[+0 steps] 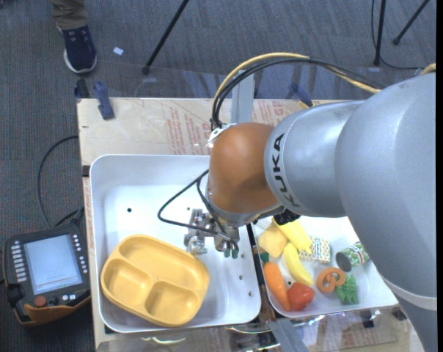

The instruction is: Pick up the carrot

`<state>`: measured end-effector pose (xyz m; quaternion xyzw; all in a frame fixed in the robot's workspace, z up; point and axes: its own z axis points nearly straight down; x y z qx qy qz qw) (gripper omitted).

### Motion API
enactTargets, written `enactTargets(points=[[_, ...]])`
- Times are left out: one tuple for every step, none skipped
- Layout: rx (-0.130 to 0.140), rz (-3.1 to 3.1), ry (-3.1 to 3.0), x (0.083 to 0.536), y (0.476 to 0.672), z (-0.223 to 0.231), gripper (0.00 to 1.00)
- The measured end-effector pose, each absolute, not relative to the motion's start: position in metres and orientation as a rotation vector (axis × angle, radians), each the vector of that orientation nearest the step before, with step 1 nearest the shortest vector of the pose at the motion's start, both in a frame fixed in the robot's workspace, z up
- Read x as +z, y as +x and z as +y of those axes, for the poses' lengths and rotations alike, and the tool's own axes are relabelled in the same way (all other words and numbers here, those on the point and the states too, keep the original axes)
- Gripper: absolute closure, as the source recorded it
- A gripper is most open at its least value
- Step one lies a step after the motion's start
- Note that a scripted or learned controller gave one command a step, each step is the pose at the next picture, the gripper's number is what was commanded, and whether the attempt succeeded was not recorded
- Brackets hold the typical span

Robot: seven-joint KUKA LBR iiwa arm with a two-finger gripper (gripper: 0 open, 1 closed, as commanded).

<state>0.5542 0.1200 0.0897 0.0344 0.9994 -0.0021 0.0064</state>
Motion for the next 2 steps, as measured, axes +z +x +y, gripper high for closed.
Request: enactTargets(points=[[-0.014,3.13,0.114,0.0962,0.5536,0.1172,1.0],[-0.019,3.126,0.119,0.1054,0.5551,0.115,1.0]])
